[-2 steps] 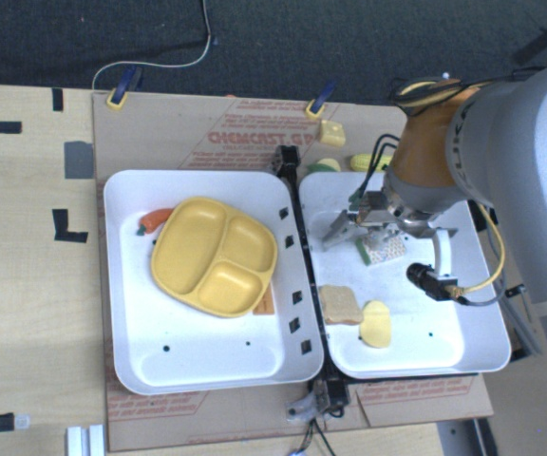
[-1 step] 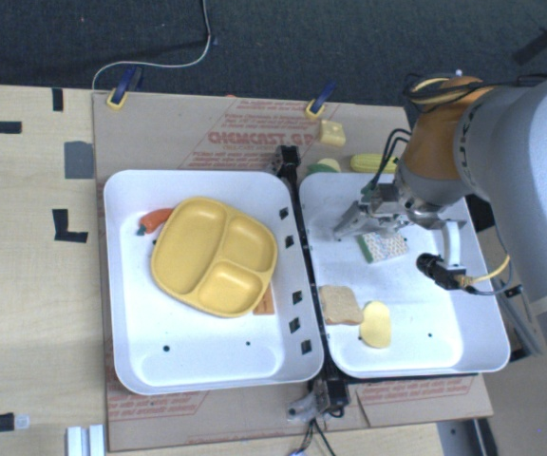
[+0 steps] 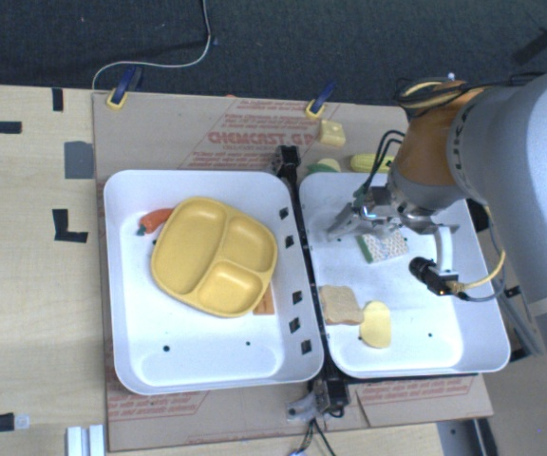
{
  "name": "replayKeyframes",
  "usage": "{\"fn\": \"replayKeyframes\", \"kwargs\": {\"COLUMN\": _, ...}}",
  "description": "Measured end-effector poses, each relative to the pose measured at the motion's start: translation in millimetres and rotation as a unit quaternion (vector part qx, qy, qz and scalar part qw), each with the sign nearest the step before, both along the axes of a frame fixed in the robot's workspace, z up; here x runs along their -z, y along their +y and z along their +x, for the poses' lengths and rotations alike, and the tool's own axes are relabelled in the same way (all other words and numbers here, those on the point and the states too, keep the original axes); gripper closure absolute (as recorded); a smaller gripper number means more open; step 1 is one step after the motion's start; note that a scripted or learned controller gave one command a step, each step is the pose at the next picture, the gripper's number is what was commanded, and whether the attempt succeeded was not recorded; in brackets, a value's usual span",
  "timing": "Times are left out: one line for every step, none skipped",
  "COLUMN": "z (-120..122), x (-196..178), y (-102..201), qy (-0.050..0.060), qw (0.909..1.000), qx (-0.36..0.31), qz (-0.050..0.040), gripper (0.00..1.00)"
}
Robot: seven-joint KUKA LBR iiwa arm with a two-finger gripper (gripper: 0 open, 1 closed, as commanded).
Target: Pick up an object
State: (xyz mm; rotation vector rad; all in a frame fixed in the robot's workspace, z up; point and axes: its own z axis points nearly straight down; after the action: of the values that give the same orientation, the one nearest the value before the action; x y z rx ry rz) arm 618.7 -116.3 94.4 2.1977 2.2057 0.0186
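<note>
My gripper (image 3: 364,215) hangs over the upper left part of the right bin (image 3: 482,345), at the end of the grey arm with the orange band (image 3: 432,150). Just below and right of it, a small speckled green-and-pink packet (image 3: 385,247) lies flat on the bin floor. Whether the gripper touches the packet I cannot tell. A tan slice-shaped piece (image 3: 340,304) and a pale yellow rounded object (image 3: 376,325) lie together near the bin's front left.
The left bin (image 3: 126,350) holds a yellow divided plate (image 3: 215,256) that lies over an orange item (image 3: 154,220). A yellow block (image 3: 331,134) and two small yellow-green items (image 3: 323,166) (image 3: 363,162) sit at the right bin's far rim. A black cable connector (image 3: 431,275) hangs by the wrist.
</note>
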Motion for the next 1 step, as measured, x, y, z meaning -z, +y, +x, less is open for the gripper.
{"fn": "replayKeyframes", "kwargs": {"z": 0.4, "x": -10.5, "y": -1.9, "qy": 0.000, "qw": 1.0000, "qx": 0.001, "qz": -0.0009, "gripper": 1.00}}
